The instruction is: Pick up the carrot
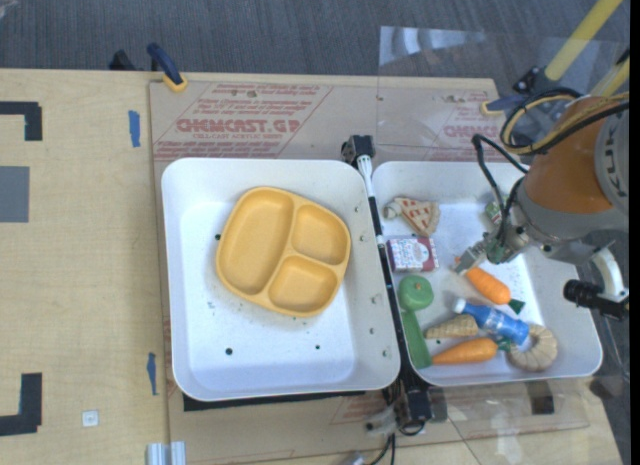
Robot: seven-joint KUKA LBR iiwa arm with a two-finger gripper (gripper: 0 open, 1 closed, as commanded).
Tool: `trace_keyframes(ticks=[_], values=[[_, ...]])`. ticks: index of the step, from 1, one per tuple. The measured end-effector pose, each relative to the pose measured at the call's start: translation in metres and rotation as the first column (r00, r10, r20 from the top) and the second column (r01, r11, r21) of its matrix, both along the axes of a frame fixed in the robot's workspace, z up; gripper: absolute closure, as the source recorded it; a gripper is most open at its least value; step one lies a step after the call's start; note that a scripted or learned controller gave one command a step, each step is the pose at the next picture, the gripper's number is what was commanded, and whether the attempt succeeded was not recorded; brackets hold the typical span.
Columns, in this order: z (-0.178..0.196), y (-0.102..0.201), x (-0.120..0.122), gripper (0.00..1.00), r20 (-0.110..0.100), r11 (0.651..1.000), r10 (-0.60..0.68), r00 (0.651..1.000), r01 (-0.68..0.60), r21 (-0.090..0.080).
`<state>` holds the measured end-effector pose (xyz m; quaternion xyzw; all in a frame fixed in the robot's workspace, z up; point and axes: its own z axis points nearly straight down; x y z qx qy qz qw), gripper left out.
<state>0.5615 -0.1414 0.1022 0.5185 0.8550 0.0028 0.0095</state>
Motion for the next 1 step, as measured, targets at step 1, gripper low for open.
trace_keyframes(ticks=[1], values=[[0.0857,0.0661,-0.0145,1.00,-0.010,0.990,-0.142,0.990,0.142,0.007]])
